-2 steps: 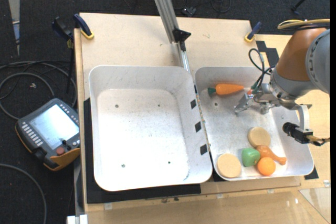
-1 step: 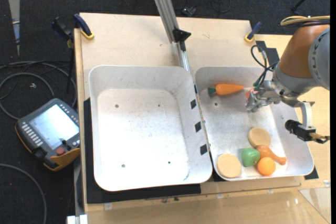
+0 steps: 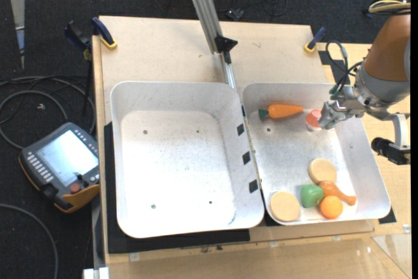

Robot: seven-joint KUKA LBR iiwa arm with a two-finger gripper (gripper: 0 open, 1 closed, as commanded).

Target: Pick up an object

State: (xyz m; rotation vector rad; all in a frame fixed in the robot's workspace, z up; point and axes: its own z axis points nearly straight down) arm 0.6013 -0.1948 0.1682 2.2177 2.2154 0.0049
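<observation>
Pink object (image 3: 314, 118) beneath lowered end effector (image 3: 328, 117)

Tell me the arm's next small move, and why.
Probably lower the gripper a little onto the small pink object right under it in the right bin. It sits directly over that piece, beside the carrot, and nothing is visibly held, so this seems the nearest pick.
</observation>
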